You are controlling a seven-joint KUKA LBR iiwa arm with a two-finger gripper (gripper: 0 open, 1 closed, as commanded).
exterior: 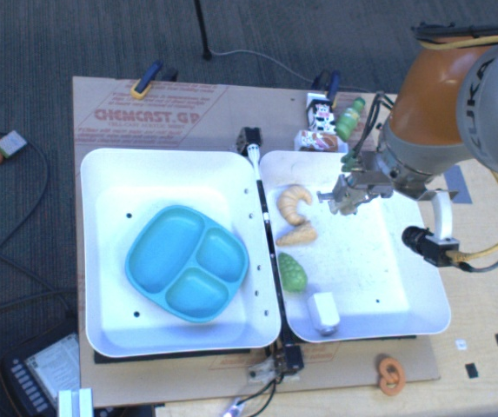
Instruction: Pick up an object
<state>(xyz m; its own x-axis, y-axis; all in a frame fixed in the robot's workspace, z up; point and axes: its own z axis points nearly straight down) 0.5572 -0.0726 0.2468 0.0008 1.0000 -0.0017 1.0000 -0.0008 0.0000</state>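
Fingers (pixel 346 200) of the grey arm hang over the right bin (pixel 422 315), pointing down toward its upper middle; whether they are spread or closed cannot be told, and nothing shows between them. Just left of the fingers lies a croissant (pixel 295 201), and a little below that a small tan pastry (pixel 297 234). Further down and left of the fingers sits a green, bumpy fruit-like piece (pixel 291 273) (close to the divider between the bins), and below it a white block (pixel 324 309) near the bin's front edge. Well to the left of the fingers, the left bin (pixel 109 168) carries a blue divided plate (pixel 189 261). Both bins rest on the cardboard-covered surface (pixel 157 115).
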